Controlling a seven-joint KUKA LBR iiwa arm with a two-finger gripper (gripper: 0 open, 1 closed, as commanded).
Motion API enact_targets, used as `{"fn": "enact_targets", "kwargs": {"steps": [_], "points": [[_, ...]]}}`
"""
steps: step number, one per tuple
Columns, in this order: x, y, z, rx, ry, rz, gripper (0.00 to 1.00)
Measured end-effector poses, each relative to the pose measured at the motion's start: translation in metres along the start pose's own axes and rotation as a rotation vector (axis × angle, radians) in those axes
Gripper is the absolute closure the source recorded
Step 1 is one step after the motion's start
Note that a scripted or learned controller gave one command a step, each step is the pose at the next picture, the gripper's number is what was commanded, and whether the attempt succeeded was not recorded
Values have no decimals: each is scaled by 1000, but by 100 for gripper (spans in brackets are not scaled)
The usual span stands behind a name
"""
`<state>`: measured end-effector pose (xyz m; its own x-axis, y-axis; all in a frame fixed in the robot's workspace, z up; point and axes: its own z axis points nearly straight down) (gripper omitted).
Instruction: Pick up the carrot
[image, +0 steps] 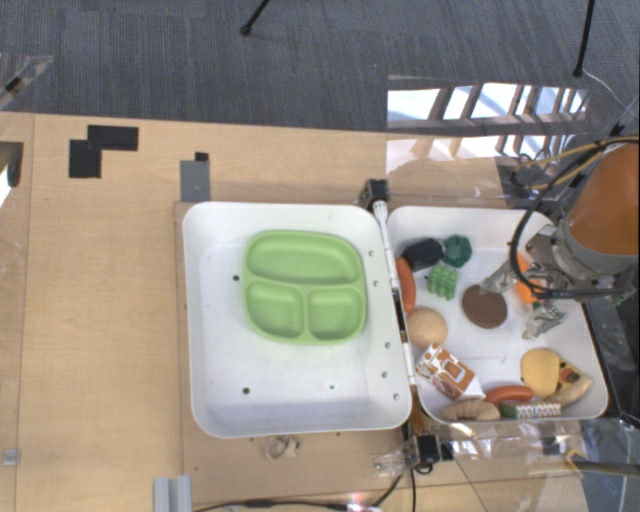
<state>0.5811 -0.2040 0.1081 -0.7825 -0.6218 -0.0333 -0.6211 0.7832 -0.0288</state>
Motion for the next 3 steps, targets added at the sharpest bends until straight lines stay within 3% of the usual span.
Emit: {"fn": "enact_targets", "kwargs": {"steps": [1, 2, 3], "points": [[-4, -3, -14, 10, -11, 2, 100], [-4, -2, -13, 9, -11, 2, 0], [-25, -23, 18, -13, 17, -100, 0]]}}
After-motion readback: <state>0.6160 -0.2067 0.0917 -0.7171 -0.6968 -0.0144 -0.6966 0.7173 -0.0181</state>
